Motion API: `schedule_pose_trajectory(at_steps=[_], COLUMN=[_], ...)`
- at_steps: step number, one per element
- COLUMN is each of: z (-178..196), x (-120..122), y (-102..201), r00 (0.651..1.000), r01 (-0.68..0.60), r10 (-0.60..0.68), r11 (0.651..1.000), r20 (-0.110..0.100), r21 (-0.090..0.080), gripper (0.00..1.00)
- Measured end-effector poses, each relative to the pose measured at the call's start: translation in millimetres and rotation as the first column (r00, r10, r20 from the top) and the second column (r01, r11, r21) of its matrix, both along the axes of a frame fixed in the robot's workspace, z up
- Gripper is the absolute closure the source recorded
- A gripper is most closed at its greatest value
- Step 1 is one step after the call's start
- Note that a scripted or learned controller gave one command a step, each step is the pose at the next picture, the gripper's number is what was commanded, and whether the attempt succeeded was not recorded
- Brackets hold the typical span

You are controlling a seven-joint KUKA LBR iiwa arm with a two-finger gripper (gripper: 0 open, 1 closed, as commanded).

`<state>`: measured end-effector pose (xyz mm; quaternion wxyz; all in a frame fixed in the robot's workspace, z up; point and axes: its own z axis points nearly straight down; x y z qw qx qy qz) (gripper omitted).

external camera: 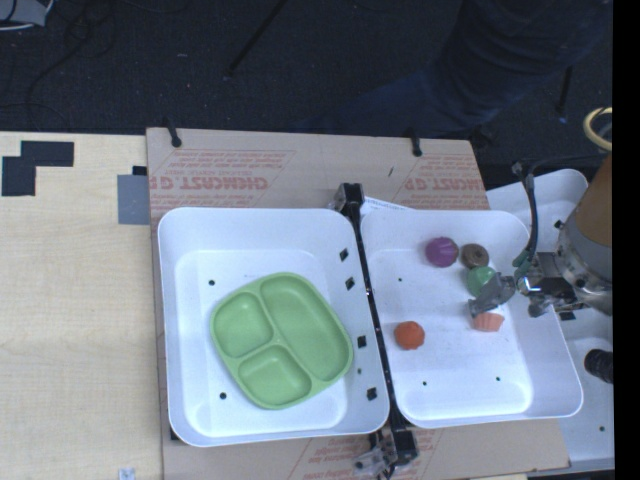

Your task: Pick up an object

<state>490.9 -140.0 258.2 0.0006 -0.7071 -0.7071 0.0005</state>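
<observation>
The right bin (540, 388) holds several small objects. A purple ball (441, 251) lies toward the back, with a brown ring (474, 256) beside it. Just in front of the ring is a green piece (479, 277). An orange-red ball (409, 335) sits near the bin's middle. A small salmon-coloured piece (488, 321) lies on the floor at the right. My gripper (493, 297) reaches in from the right and hangs low over the bin, directly above the salmon piece and touching or nearly touching the green piece. Nothing is visibly lifted.
In the left bin (190, 258) lies a green divided plate (280, 340). A black divider (363, 308) runs between the two bins. The arm's wrist and cables (560, 278) overhang the right bin's right rim.
</observation>
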Motion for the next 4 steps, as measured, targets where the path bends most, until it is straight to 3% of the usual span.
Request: schedule_pose_trajectory(at_steps=[1,3,4], z=[-61,-172,-160], x=[-1,3,3], y=[-7,-12,-13], r00=[1.0,1.0,1.0], r01=[0.001,0.001,0.006], r10=[-0.001,-0.001,-0.006], r11=[1.0,1.0,1.0], r20=[-0.007,0.0,-0.001], r21=[0.002,0.0,0.001], gripper=[0.0,0.0,1.0])
